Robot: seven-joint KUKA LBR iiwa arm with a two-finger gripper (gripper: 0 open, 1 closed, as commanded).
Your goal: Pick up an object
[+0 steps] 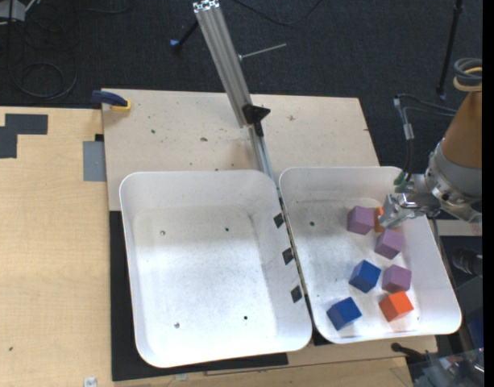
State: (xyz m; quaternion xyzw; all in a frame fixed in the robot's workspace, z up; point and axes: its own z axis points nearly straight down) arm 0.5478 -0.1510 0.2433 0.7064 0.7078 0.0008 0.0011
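The right bin (440, 313) holds several small blocks. A purple block (360, 219) lies at its upper middle, and a small orange block (379, 218) peeks out just to its right. My gripper (396, 209) hangs low over the bin's right side, right beside that orange block and just above a second purple block (389, 243). Lower down sit a blue block (364, 276), a third purple block (396, 278), another blue block (343, 313) and an orange block (396, 305).
The left bin (150, 192) adjoins the right one along a shared divider with black clips (288, 255). A slanted aluminium rail (227, 63) rises behind the bins. The arm's orange-banded wrist (470, 127) stands over the right bin's right rim.
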